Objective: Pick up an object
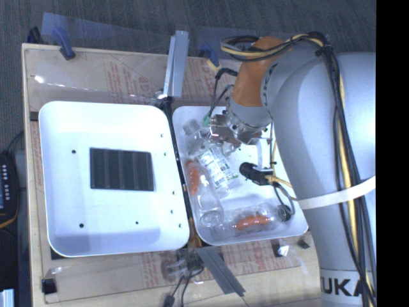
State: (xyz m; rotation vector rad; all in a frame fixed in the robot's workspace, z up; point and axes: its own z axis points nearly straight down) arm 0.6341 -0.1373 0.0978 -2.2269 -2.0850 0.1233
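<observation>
Bottles [214, 168] are lying crowded in the right bin [291, 230], so I am hovering my gripper [220, 132] over its far end, though whether my fingers are open, I cannot tell.

The arm [307, 126] covers the right bin's [192, 222] far right side, and the clear bottles [217, 171] blur together.

Grey arm [300, 107] over right bin [291, 232], clear bottles [214, 168] inside
</observation>
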